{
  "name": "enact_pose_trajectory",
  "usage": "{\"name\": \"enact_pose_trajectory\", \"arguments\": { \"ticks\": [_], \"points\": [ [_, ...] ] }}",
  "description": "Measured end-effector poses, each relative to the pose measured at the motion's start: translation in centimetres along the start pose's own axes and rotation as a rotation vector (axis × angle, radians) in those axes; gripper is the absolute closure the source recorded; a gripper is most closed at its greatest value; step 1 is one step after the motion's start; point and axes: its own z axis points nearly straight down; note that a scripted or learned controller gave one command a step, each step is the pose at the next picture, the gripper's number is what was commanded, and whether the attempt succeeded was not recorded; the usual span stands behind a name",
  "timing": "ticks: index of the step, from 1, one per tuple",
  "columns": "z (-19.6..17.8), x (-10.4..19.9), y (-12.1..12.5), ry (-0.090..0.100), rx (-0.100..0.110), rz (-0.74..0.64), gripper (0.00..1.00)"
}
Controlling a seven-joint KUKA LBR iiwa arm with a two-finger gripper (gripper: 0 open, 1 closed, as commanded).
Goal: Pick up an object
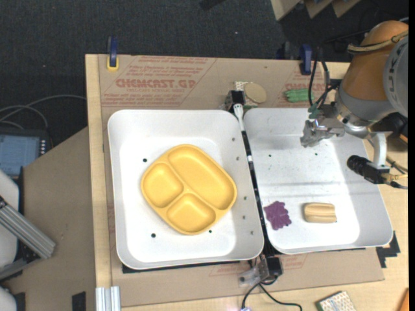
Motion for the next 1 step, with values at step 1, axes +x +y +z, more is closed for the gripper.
{"name": "enact_pose_trajectory", "arguments": {
  "ticks": [1],
  "points": [
    [-3.55, 7.2, -0.03, 0.005, 0.002, -0.009, 1.0]
  ]
}}
